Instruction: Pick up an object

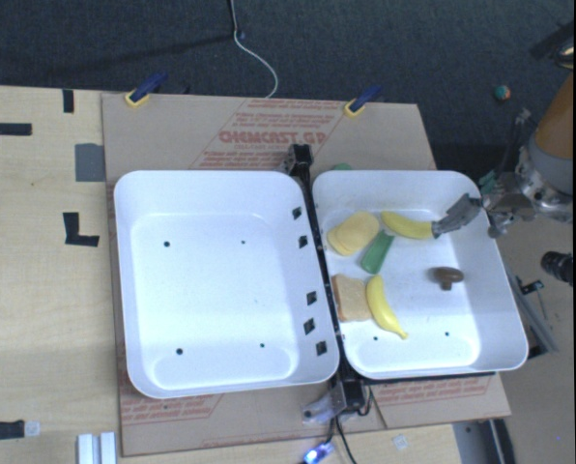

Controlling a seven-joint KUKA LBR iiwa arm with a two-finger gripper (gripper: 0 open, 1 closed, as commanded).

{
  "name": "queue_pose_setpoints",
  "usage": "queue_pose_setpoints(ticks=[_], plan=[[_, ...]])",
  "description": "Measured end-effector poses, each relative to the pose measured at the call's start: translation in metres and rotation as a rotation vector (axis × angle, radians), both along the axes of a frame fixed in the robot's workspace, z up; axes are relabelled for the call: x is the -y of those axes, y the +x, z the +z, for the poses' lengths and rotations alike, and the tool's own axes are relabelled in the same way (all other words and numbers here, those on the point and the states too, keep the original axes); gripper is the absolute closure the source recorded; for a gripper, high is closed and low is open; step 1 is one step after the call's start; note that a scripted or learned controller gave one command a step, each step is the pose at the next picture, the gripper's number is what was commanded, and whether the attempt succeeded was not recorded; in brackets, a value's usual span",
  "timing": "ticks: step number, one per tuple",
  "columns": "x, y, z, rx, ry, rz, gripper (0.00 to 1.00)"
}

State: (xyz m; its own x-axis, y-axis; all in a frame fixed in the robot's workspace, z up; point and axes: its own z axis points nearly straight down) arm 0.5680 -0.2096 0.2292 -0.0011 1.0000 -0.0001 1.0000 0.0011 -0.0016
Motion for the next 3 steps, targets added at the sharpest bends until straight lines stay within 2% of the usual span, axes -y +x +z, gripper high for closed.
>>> queue_pose_setpoints(ticks=[1, 2, 3], plan=[[-0.067, -0.003, -0.07, -0.007, 0.004, 0.005, 0.0], [-0.111, -0.016, -0.15, -0.005, 0.001, 0.003, 0.0], [-0.11, -0.015, -0.136, -0.002, 0.002, 0.002, 1.0]])
